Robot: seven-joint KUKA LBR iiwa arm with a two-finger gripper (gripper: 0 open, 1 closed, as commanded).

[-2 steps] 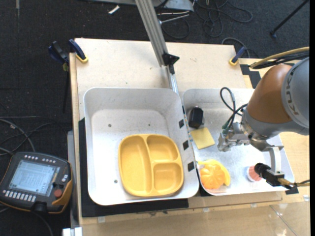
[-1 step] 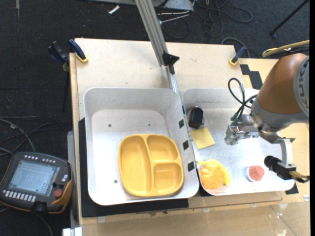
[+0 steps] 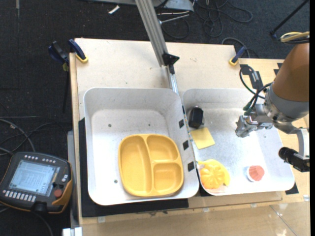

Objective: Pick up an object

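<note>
dark carpet strewn with black cables surrounds a pale wooden bench that carries two shallow white bins side by side. on the floor at the near left lies a grey handheld control pendant with a screen. a slanted silver metal pole crosses the far side of the bench and comes down where the two bins meet.

the left white bin holds a yellow plastic plate with three compartments, lying flat toward its near right part.

the right white bin holds four loose things. a small black block-shaped object sits at its far left, close to the dividing wall. just near of that lies a flat pale yellow square piece. at the near left corner rests a bright yellow ridged toy, rounded like a small squash. to its right, well apart, lies a small round red and white object.

the grey arm with the orange band reaches in from the right, and its metal gripper hangs over the bare middle of the right bin, right of the black block and apart from all four things. whether it is open or closed cannot be told, and nothing can be seen in it.
</note>
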